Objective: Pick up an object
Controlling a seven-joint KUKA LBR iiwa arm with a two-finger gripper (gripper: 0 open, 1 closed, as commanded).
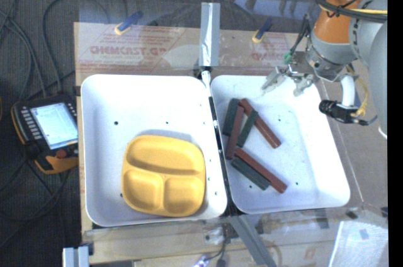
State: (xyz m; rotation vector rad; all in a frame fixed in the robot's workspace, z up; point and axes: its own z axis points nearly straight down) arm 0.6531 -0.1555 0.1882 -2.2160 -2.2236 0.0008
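Several dark green and brown-red bars (247,133) lie in a loose heap in the left half of the right bin (315,152). One brown-red bar (261,170) lies slanted nearest the front, with a dark green bar alongside it. My gripper (286,80) hangs over the bin's far edge, up and to the right of the heap. Its fingers (272,80) are spread open with nothing between them.
A yellow sectioned tray (165,175) lies in the left bin (107,133). A metal divider post (209,39) stands at the back between the bins. A teach pendant (47,127) lies off the bench to the left. A black cable fitting (337,109) hangs by the right bin's far right edge.
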